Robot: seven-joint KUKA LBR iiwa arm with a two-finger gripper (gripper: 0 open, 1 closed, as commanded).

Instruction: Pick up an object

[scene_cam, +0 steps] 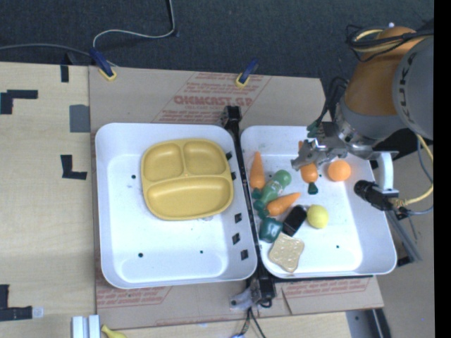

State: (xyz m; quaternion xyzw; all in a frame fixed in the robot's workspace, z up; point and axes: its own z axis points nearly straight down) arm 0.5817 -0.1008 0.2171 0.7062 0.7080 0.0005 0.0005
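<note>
Grey arm (423, 76) with broad orange band (377, 83) above the wrist.
Yellow and black cables looped alongside; metal gripper (311, 159) with dark fittings.

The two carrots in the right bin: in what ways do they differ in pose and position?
The upper carrot lies almost upright in the view, along the bin's left wall; the lower carrot lies slanted, nearer the bin's middle. The upper carrot has bare bin floor on its left, while the lower carrot is crowded between a green bottle and a black block. Both are orange and tapered.
</note>
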